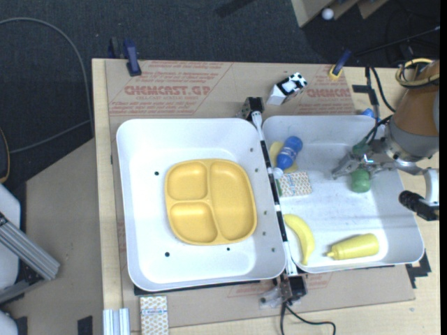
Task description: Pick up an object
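While spread over the green ball (361, 181), end effector (360, 165) near right bin's (412, 246) far edge.

This is a robotics lab or test cell, not a home. The table (209, 82) is topped with a brown sheet printed with a maker's name and held at its far edge by blue clamps (130, 56). Two shallow white bins (133, 187) sit side by side on it, hinged together. Loose cables (42, 40) trail over dark carpet (174, 12) beyond the table's left edge, and an aluminium frame rail (24, 246) stands there.
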`<state>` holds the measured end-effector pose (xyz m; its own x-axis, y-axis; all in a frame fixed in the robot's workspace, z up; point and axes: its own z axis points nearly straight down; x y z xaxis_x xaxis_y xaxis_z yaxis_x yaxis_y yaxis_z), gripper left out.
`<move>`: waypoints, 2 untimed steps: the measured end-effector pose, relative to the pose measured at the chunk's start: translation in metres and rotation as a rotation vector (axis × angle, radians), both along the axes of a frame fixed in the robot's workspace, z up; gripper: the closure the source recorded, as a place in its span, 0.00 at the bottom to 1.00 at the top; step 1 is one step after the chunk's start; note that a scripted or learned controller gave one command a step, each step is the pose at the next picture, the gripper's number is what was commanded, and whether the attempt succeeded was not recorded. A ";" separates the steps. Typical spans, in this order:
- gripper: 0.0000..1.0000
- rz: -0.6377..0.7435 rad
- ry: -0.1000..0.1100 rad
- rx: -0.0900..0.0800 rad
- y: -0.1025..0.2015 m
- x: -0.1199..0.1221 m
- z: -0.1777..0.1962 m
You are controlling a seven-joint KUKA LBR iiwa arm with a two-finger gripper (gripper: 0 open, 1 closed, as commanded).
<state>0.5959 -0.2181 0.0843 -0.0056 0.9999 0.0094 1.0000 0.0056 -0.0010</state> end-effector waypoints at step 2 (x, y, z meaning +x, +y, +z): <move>1.00 -0.003 0.001 -0.007 0.088 0.022 0.004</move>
